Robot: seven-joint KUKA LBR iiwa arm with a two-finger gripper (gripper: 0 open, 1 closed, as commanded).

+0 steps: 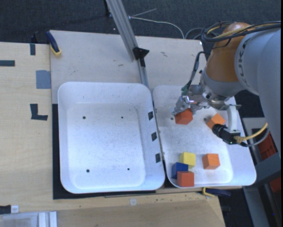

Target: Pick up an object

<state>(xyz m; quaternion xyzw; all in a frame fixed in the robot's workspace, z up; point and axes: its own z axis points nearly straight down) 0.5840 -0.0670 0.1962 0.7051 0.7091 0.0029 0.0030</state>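
Note:
My gripper [183, 110] hangs over the upper left part of the right bin [243, 174]. It is shut on a red-orange block [184, 118], which sits between the fingertips and is slightly tilted. The grey arm with its orange band reaches in from the upper right and hides the bin's far right corner. A small orange block [217, 119] lies just to the right of the gripper, under the wrist cabling.
Near the right bin's front edge lie a yellow block [188, 159], an orange block [210, 161], a blue block [179, 168] and a red block [185, 178]. The left bin [65, 126] stands alongside. A slanted metal pole [127, 27] rises behind the bins.

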